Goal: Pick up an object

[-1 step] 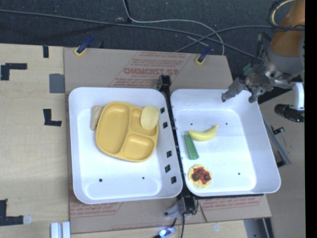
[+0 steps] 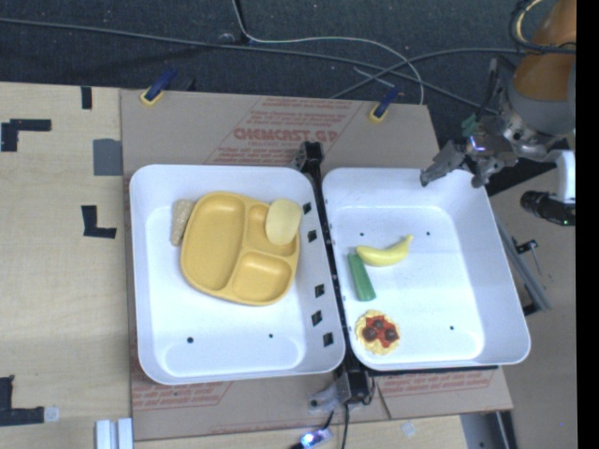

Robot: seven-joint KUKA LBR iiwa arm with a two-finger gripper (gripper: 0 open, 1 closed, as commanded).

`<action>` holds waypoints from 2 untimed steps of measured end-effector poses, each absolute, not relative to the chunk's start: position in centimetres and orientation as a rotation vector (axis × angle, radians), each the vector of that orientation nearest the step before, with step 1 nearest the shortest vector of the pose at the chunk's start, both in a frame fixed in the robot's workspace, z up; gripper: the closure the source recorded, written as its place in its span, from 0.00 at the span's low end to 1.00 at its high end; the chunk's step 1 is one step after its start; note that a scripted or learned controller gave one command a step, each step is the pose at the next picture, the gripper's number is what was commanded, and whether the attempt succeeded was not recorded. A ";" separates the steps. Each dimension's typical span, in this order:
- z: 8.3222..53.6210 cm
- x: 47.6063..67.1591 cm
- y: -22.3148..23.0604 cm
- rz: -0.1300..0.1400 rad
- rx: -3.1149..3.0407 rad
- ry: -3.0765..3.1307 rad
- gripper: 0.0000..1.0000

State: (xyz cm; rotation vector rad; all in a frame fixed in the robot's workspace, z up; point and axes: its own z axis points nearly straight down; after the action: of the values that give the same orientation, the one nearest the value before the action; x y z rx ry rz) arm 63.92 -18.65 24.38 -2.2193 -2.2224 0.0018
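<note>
Now my hand (image 2: 456, 172) hovers with fingers spread, gripping nothing, over the right bin's (image 2: 487, 288) far rim. Banana (image 2: 385, 252) lies crosswise mid-bin, stem pointing right; green stick (image 2: 361, 275) runs lengthwise beside it.

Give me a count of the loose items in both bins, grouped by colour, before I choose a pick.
Yellow: 3 — divided plate, pale round piece on the plate's rim, banana
Green: 1 — stick beside the banana
Tan: 1 — flat piece tucked at the plate's left edge
Red and yellow: 1 — small pizza
Total: 6
</note>
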 end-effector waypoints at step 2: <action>12.9 62.0 -18.6 0.007 -2.217 -2.220 0.00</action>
State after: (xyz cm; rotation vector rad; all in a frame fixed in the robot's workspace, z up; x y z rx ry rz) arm 62.02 -18.60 12.89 -2.2174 -2.2202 0.0066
